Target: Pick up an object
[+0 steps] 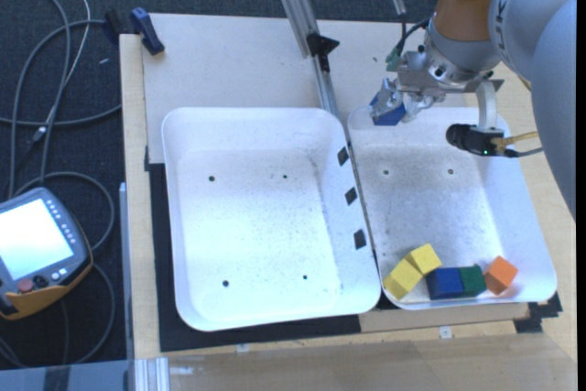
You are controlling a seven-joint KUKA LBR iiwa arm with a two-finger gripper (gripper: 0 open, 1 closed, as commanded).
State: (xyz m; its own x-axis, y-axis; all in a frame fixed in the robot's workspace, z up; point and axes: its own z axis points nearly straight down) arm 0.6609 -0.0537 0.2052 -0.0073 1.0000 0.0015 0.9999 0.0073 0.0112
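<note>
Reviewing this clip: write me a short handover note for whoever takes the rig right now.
Gripper: raised above the far left corner of the right bin, shut on a blue object seen between its fingers.
Right bin, near edge: two yellow blocks, a blue block, a green block and an orange block, clustered together.
Left bin: nothing to report.
Done: the pick looks made, as the object is off the bin floor.
Left: confirm the grip holds; I cannot judge how secure it is.
</note>
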